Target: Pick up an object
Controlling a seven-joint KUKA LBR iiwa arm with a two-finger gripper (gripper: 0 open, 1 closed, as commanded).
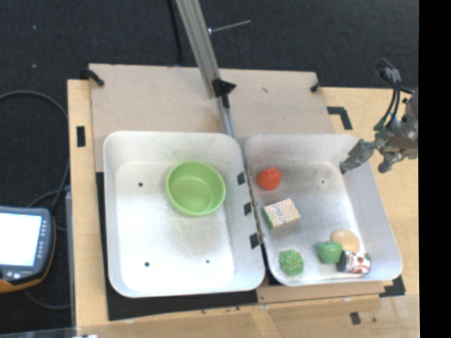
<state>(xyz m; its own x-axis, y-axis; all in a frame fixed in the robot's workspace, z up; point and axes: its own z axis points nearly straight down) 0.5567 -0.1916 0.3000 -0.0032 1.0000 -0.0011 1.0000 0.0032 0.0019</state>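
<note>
Small red-orange rubbery ball [268,179] sits near the right white plastic bin's [366,192] top-left, untouched. Two-finger gripper [371,155] hovers open, empty, over the bin's right rim, so we're pre-approach; next it needs to swing over and descend.

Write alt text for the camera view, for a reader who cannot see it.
A robot gripper hangs over the right bin's upper right edge, holding nothing. That bin holds a red ball, a patterned block and a cluster of small toys along its near side; the left bin holds a green bowl.
</note>
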